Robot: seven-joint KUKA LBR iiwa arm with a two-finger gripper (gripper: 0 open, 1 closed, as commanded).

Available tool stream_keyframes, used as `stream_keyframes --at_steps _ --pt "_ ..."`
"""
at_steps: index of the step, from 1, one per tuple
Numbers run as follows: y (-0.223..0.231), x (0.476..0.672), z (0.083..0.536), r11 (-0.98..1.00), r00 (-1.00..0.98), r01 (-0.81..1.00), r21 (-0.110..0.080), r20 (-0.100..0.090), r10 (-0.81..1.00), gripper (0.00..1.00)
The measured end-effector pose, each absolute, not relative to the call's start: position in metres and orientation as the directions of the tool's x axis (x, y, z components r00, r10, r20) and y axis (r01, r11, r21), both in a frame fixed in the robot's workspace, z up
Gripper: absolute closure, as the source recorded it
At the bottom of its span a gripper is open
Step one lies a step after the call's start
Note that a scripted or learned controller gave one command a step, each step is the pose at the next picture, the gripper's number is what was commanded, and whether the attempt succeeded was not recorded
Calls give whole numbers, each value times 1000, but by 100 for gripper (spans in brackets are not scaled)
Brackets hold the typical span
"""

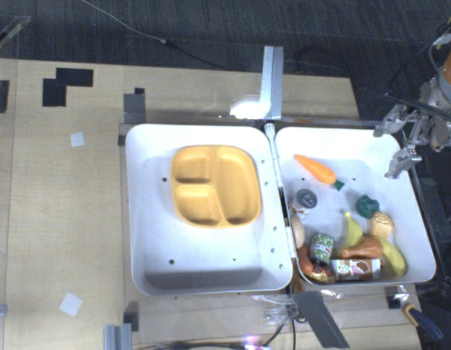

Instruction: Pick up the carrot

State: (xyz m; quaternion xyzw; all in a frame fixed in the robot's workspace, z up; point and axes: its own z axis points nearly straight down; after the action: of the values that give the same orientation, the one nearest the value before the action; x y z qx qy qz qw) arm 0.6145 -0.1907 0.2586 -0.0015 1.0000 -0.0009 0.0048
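A: Where is the carrot [317, 170]?

B: It lies in the right bin [419, 228], in the upper part, on the white floor. It is slanted, with the orange body toward the upper left and the green end toward the lower right. Nothing touches it.

A: And the gripper [406, 149]?

B: It is at the upper right corner of the right bin, about over the rim, well apart from the carrot. Two thin fingers [398, 165] point down and to the left. There is a visible gap between them and nothing is in this gap, so the jaws stand apart and hold nothing.

A: What else is in that bin?

B: A small grey round thing [306, 197] lies below the carrot. A dark green piece [367, 205] is to the right of it. Along the lower wall there is a crowded heap: a yellow banana [392, 257], a small can with a green label [321, 246], a corn cob [382, 226], and some brown and red items that are hard to tell apart.

A: And the left bin [149, 217]?

B: It holds a yellow tray [214, 184] with three compartments, near the middle.
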Motion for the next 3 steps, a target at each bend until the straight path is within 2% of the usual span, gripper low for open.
stream_keyframes --at_steps 1,2,3 --pt "-145 613 104 1000 -1000 27 2 0 27 0" --pt "-84 584 89 998 -998 63 2 -13 63 0" --pt "-88 588 103 998 -998 61 -7 -25 61 100"
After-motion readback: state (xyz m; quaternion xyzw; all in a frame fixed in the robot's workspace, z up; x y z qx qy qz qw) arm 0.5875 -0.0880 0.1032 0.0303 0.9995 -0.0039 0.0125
